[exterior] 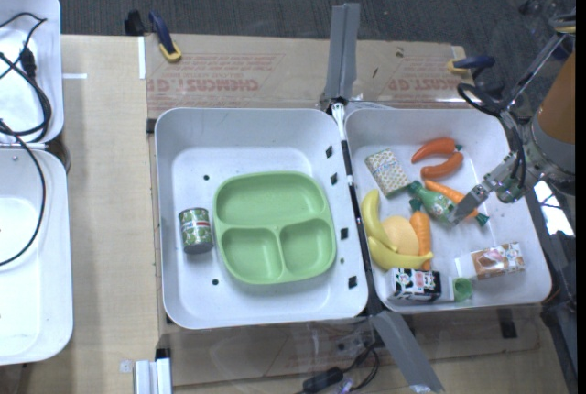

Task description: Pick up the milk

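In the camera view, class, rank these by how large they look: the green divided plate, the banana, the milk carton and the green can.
1. green divided plate, by far the largest.
2. banana.
3. milk carton and green can look much alike, so I leave them tied.

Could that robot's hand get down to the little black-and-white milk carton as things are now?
Probably yes. The milk carton lies at the right bin's front edge with its top uncovered. The hand hangs over the vegetables just behind it. The banana crowds its rear side, which could hamper the grip.
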Robot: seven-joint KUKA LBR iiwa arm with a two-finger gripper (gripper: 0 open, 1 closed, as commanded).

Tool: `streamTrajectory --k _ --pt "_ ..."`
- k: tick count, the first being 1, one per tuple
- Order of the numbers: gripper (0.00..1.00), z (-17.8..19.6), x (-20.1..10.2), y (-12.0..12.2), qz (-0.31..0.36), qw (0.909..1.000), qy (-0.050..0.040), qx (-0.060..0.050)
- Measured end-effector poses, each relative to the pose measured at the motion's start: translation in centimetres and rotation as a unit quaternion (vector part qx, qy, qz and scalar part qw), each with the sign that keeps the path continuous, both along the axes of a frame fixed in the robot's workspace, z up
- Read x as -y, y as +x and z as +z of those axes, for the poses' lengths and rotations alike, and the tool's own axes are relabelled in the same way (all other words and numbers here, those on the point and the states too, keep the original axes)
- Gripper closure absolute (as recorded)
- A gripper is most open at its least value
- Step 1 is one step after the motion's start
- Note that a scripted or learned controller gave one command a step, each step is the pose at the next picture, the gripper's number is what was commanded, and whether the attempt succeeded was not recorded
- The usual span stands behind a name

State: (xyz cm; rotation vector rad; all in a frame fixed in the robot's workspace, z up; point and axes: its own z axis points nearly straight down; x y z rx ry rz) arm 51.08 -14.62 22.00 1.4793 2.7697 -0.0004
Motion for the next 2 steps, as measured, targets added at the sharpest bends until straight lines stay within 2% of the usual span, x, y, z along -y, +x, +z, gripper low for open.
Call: streamTrajectory --k 1,2 --pt "0.0 -2.7 0.8 2.7 -0.047 0.9989 0.0 -0.001" --pt "0.0 -9.3 6.3 -0.8 -0.022 0.9997 0.0003 -0.001"
